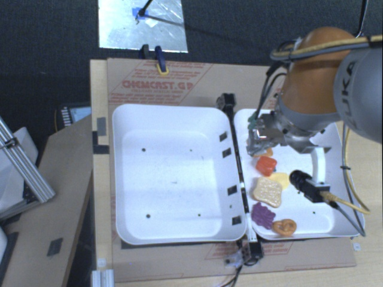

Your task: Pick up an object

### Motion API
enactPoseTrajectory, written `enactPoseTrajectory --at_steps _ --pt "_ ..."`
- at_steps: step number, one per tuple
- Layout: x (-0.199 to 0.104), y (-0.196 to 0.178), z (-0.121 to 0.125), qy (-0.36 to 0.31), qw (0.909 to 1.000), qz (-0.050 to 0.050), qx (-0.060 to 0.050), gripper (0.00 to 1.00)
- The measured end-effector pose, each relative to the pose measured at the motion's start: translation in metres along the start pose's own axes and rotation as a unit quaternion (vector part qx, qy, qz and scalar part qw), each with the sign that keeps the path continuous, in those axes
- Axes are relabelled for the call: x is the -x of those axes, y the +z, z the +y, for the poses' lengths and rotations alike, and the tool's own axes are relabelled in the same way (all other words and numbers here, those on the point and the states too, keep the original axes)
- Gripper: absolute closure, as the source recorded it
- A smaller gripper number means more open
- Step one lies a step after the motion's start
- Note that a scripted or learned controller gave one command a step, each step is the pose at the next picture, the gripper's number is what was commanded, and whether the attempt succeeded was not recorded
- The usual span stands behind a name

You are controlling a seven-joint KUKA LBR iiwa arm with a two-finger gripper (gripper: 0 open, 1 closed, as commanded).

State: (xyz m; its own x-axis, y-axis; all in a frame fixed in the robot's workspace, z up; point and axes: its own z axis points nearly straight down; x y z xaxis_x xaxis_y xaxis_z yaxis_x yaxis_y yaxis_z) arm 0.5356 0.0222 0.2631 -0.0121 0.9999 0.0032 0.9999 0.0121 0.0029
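Observation:
My gripper [261,147] hangs over the left part of the right bin [335,220], just above a red-orange piece [267,165]. Whether anything sits between its fingers is hidden by the wrist. Below that piece lies a pale slice of toy bread [267,191] with a bit of yellow [281,179] beside it. A purple bunch of grapes [262,214] and a small orange-brown piece [285,226] lie near the bin's front edge.
The left bin [173,172] stands beside the right one, with a black divider rail [235,160] between them. Both rest on a cardboard sheet [161,79]. A shiny metal plate [142,15] lies at the back.

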Motion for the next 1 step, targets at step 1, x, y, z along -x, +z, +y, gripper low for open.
enactPoseTrajectory --at_steps 1 --pt "-0.0584 -0.0832 0.0132 0.001 1.0000 0.000 0.004 1.00"
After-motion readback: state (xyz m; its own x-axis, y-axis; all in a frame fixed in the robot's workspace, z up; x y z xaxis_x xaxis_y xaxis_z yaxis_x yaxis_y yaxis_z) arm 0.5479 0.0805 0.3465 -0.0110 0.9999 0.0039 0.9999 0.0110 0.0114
